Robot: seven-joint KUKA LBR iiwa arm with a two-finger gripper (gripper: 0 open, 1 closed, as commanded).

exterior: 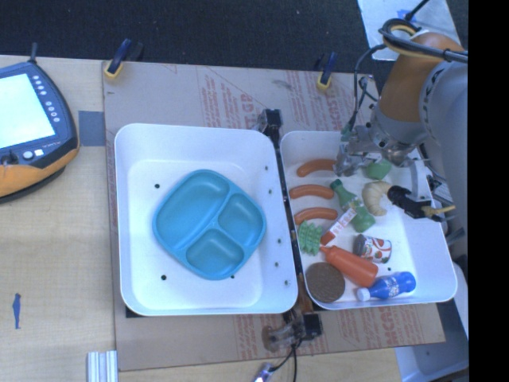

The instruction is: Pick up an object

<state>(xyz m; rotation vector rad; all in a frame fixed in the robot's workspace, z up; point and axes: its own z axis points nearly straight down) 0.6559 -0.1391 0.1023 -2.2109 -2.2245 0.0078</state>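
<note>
The right bin [442, 255] holds several small objects. Three orange-brown sausages [312, 191] lie along its left side. A green bottle [343, 192], a beige potato [374, 198] and a pale green piece [379, 168] sit close to the gripper. Further forward are a leafy green toy [310, 235], a red-and-white packet [341, 224], a small can [373, 248], an orange bottle [351, 266], a brown disc [324, 282] and a blue bottle [389, 286]. My gripper [353, 161] is low in the bin's back part, just right of the top sausage [316, 166] and beside the pale green piece.
The left bin [135, 213] holds a blue divided plate [210, 224]. A tablet in an orange case [32, 126] lies on the bench at far left. The grey arm with its orange band [413, 74] and cables hangs over the right bin's back right corner.
</note>
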